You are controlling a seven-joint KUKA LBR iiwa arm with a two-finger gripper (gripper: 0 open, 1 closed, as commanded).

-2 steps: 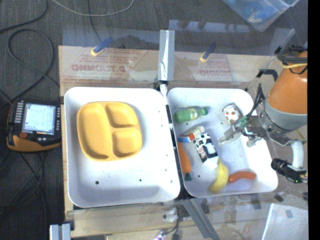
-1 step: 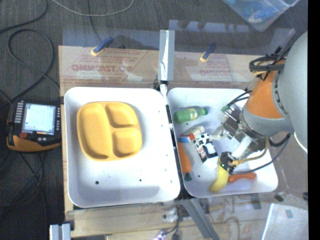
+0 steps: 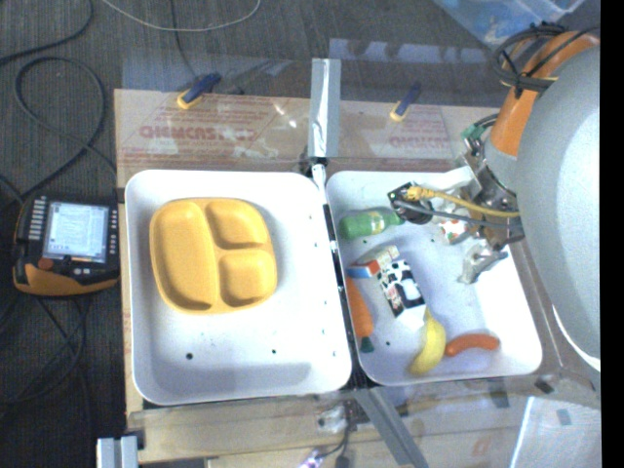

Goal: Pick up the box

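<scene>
We find almost nothing legible. Behind the left bin (image 3: 136, 291), red lettering runs across the cardboard sheet (image 3: 205, 133), blurred beyond reading, and fainter red print behind the right bin (image 3: 531, 344) is likewise unreadable. The box (image 3: 398, 283) carries black-and-white markings we cannot read.

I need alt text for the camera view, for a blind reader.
The arm's tool hangs over the right bin, beside a small box, a green bottle, a carrot, a banana and a sausage. The left bin holds a yellow tray.
</scene>
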